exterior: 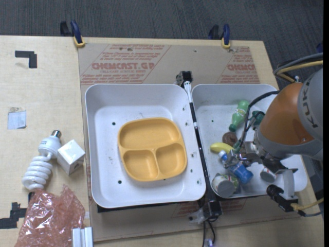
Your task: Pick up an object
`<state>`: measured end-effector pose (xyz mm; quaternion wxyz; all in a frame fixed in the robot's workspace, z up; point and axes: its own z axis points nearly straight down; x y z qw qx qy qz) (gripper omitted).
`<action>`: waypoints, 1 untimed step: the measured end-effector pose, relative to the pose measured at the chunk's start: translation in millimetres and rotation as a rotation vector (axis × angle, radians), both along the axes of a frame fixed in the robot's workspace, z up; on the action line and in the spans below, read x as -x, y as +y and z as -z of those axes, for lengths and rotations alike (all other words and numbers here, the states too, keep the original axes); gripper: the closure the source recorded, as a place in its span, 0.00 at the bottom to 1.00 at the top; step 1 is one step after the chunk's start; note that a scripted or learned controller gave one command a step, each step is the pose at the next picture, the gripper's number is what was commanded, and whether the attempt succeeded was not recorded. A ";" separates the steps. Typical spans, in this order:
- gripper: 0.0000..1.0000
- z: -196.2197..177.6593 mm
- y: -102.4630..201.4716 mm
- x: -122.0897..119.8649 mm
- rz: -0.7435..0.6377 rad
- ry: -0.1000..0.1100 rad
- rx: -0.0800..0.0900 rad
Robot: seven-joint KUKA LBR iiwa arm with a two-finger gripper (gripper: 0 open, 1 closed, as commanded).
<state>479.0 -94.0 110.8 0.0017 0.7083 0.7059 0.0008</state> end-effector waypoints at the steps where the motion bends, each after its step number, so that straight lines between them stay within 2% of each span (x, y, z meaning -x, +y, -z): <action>1: 1.00 -81.4 81.4 -48.6 -0.006 0.003 -0.001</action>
